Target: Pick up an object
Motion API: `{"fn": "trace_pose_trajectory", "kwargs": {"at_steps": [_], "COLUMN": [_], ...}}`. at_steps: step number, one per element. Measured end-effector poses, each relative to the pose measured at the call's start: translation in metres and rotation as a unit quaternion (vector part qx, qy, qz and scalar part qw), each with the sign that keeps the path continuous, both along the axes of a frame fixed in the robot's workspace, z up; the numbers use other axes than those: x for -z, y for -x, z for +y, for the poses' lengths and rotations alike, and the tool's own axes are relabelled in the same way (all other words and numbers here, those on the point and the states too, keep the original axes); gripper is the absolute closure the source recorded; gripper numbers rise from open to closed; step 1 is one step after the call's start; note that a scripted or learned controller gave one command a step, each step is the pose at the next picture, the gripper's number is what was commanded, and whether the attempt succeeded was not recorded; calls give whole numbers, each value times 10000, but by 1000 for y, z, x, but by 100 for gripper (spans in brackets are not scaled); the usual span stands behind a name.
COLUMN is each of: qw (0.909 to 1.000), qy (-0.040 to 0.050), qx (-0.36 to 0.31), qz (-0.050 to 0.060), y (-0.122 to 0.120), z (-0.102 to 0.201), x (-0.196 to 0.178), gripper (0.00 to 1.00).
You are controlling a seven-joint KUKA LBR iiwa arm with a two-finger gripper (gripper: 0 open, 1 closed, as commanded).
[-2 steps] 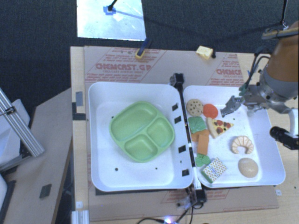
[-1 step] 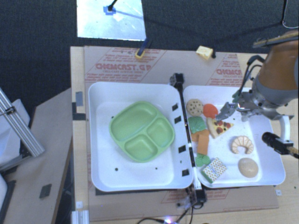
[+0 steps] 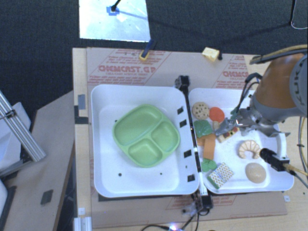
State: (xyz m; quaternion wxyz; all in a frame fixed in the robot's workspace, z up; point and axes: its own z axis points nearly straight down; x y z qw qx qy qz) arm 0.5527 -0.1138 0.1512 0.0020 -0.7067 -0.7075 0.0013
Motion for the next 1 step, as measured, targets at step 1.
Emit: {"fn": "trace_pose_trajectory", "kwargs": {"at_steps": [1], "qw": [10000], "qy": [3], "qx": [5], "qz": [-10], "y": [4], "z": [-9], "x": [55], "gripper": [0]}}
